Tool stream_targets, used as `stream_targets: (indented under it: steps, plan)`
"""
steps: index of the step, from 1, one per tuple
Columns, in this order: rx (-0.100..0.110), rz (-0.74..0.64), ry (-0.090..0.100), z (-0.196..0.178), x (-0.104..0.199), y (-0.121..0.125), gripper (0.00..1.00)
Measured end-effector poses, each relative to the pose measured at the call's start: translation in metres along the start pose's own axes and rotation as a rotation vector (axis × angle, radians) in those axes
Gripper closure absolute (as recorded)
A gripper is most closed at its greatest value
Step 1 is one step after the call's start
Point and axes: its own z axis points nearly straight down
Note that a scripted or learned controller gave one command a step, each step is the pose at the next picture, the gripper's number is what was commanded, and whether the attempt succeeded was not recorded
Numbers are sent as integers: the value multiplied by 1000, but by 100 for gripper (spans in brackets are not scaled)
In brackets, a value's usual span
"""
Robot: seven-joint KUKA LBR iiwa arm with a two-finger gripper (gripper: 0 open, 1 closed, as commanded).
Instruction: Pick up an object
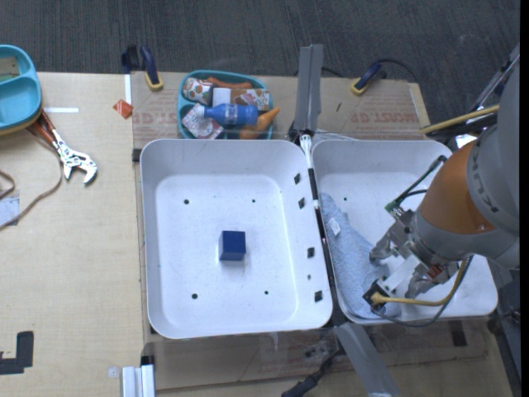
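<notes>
While one blue cube [233, 246] sits left, one grey cloth [351, 259] lies right

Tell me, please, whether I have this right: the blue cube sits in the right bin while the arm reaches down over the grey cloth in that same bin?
Not quite. The camera view shows the blue cube in the left bin, alone near its middle. The rest holds: the arm reaches down over the grey cloth in the right bin.
</notes>
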Motion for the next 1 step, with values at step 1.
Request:
stream_targets:
  steps: [1]
  plan:
    - [-4,25,2,-122,-27,39,0]
